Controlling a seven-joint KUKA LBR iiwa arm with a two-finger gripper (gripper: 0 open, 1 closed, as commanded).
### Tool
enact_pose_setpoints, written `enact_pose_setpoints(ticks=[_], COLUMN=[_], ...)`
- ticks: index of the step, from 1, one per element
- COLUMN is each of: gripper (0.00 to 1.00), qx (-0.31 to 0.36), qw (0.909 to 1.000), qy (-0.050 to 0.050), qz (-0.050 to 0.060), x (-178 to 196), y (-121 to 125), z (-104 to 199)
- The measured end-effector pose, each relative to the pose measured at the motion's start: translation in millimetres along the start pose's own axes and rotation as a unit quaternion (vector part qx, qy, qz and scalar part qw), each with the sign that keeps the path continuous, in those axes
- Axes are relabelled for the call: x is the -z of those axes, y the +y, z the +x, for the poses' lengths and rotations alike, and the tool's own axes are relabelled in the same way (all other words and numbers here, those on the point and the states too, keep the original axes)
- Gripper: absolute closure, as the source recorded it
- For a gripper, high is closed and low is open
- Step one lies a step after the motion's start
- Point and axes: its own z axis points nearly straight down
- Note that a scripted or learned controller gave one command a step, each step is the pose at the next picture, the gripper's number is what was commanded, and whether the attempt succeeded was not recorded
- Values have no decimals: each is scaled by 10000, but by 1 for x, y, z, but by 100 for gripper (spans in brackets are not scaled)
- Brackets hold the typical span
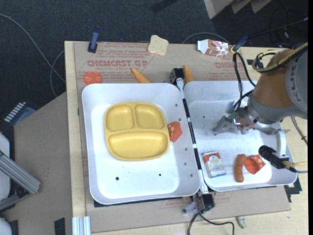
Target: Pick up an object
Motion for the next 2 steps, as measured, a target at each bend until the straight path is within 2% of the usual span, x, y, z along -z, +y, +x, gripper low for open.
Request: enact_pose_setpoints(ticks=[1,2], gripper=[0,0], qx=[-23,-7], qw=[10000,10000], qy=[-4,-9], qz=[25,-1], x=[15,41], y=[-66,45], z=[-35,-51])
